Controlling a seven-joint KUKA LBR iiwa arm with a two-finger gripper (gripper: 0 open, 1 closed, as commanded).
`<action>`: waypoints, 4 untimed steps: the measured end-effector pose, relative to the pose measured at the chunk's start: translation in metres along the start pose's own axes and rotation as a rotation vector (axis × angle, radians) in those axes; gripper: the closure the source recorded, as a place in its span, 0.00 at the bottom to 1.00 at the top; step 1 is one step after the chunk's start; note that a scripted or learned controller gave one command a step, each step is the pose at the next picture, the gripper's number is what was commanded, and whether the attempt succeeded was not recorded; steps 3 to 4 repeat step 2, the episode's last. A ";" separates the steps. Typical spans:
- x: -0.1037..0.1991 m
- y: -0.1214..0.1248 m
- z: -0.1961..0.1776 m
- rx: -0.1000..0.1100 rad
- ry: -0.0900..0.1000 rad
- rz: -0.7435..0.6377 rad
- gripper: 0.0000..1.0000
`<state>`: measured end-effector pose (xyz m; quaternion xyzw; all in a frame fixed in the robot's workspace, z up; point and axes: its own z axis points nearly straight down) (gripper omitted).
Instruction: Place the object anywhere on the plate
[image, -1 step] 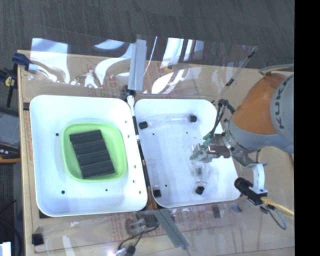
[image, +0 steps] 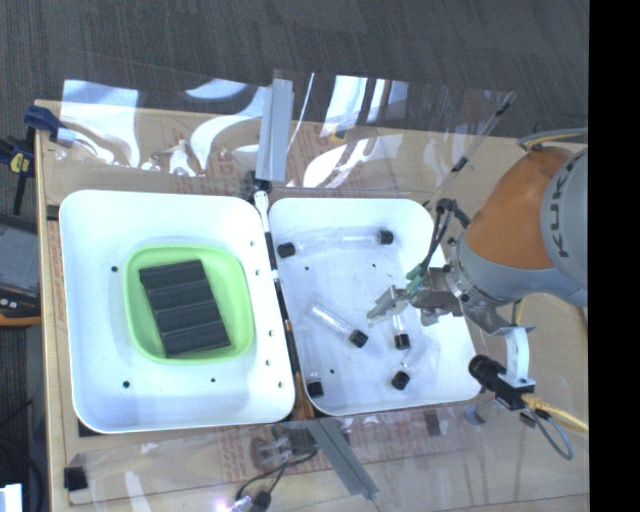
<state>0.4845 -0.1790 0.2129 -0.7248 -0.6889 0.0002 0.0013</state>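
While the claw (image: 400, 305) hangs low at centre right, grip state unreadable, the dark ridged block (image: 185, 305) already lies on the green plate (image: 135, 290), far left; long axis slanting.

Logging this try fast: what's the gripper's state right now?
Gripper: over the right bin; whether open or closed cannot be told, and no object is seen held.

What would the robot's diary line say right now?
arm: over right bin | gripper: above clear object | dark block: on green plate
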 end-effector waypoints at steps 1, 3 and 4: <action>-0.026 0.043 -0.016 0.000 0.000 0.075 0.00; -0.020 0.087 -0.019 0.000 -0.001 -0.010 0.00; -0.020 0.087 -0.019 0.000 -0.001 -0.010 0.00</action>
